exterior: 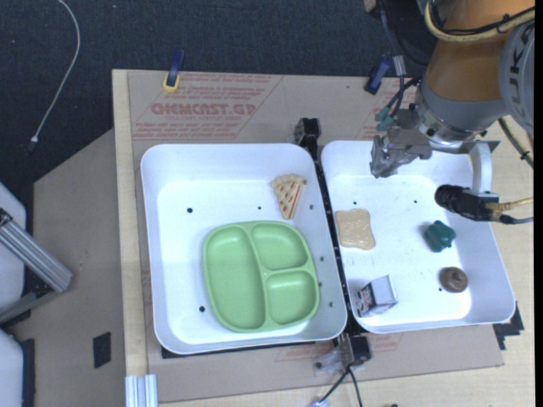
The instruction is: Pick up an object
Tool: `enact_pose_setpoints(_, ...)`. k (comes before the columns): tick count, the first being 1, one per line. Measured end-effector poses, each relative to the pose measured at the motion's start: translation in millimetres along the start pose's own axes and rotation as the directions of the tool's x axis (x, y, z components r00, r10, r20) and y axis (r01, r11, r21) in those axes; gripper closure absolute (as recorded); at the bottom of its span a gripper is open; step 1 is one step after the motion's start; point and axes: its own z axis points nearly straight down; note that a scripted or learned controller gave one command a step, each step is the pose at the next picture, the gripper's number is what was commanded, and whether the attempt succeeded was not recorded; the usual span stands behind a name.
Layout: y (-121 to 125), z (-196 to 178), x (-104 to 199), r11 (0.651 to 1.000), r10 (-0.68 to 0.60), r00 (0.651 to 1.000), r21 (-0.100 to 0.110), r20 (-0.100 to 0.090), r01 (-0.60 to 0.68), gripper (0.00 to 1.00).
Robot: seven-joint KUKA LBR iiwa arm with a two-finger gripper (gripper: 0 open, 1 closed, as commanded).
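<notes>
Four small things lie in the right bin (pixel 484 308), and any of them could be the object to pick. We see a tan bread slice (pixel 354 229) by the bin's left wall, its long axis running away from us toward the far rim. A teal lump (pixel 439 236) sits toward the right side, a brown round piece (pixel 453 280) lies nearer to us than it, and a small grey-and-white packet (pixel 376 294) rests tilted by the near left corner; we cannot make out what is printed on it.

Above the far end of this bin hangs the gripper (pixel 389 161), well apart from all four things and with nothing between its fingers. The fingers point down, but they are dark and bunched together, so we cannot tell whether they stand wide or narrow. The arm (pixel 475 49) above it is cut off by the top and right edges.

Beside it, the left bin (pixel 170 253) holds a green divided plate (pixel 259 275) with three compartments, and a waffle-patterned wedge (pixel 288 195) just beyond the plate, its point aimed toward us. Both bins rest on a brown board (pixel 212 104) with faint red lettering.
</notes>
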Motion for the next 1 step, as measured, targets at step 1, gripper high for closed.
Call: enact_pose_setpoints(1, 15.0, 16.6, 58.4, 1.0, 0.0, 1.0, 0.0, 0.001, 0.0, 1.0)
